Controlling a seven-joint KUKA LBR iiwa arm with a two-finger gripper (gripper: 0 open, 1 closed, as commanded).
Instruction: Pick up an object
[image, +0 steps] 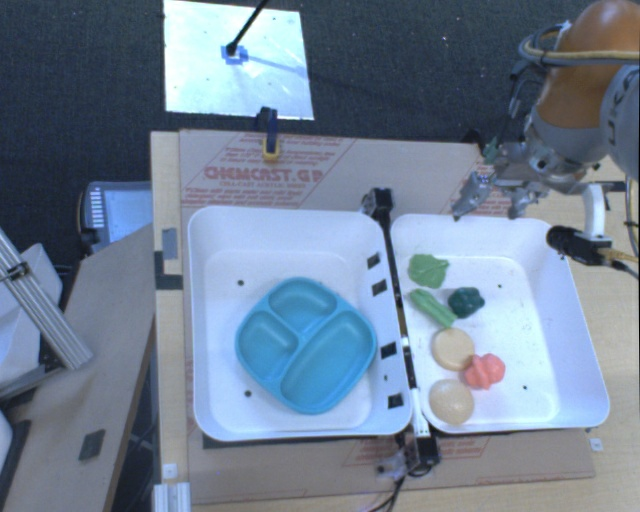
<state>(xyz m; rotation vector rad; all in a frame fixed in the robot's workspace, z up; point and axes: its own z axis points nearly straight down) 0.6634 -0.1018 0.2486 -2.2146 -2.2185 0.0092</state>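
Observation:
The right bin (560, 330) holds several toy foods: a light green leafy piece (428, 268), a green cucumber-like stick (432, 307), a dark green broccoli (466, 300), a tan round disc (453, 349), a pink-red piece (484, 371) and a cream round piece (451, 401). My gripper (493, 205) hangs above the far rim of the right bin, behind the foods. Its fingers are spread open with nothing between them.
A blue divided plate (305, 343) lies in the left bin (215, 250). A ridge with black clips (385, 290) separates the two bins. Cardboard (300, 165) lies under the bins, with a shiny sheet (238, 60) beyond it.

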